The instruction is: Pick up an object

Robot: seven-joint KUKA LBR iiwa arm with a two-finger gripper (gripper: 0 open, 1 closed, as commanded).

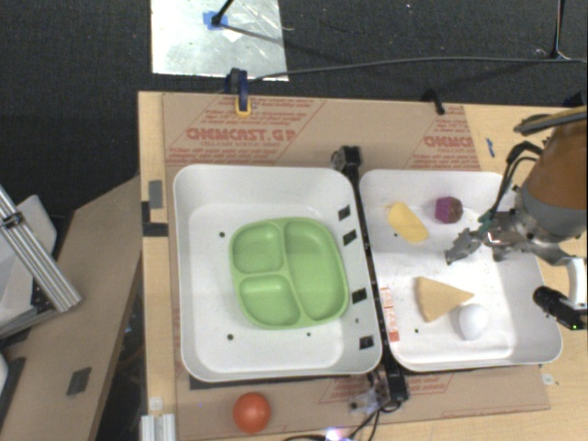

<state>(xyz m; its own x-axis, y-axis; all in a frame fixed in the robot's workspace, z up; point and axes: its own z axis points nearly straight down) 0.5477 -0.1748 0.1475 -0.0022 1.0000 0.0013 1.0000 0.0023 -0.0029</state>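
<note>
From above, two white bins sit side by side on the bench. The left bin (197,246) holds a green divided tray (288,272) with three compartments. The right bin (528,338) holds four things: a yellow oblong piece (407,221) at the far left, a small purple object (447,209) just right of it, a tan wedge (439,297) nearer, and a white ball (472,321) touching the wedge's near right side. The gripper (462,247) hangs over the right bin's middle, between the purple object and the wedge (its fingers are too dark and small to judge, so I cannot tell their opening or any hold). An orange ball (251,412) lies on the bench, near of the left bin.
</note>
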